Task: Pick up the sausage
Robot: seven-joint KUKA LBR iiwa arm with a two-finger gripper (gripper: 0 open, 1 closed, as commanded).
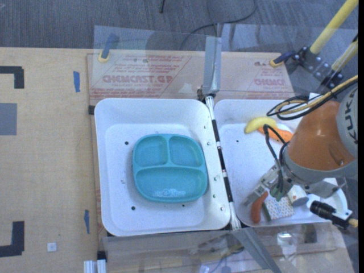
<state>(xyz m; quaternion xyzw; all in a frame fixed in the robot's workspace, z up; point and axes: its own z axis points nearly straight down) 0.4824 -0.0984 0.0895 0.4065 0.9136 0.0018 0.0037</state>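
The gripper (266, 191) is lowered into the near part of the right bin (242, 127), directly under the orange wrist band; whether its jaws are spread or pressed together cannot be determined, because the wrist housing masks them from above. The sausage (257, 207) lies just beside and below the gripper tip, at the near left corner of the right bin, a short reddish-brown cylinder lying slantwise; contact with the gripper cannot be confirmed. It is judged light, probably a toy, with a smooth rounded skin that could roll or slip out of a shallow pinch. Grasp it across its short axis at mid-length, jaws square to its sides. A small patterned block (278, 208) lies close on its right and may obstruct one jaw. A banana (257, 124) lies at the far side of the same bin. The left bin (111, 121) holds a teal divided plate (169, 167).
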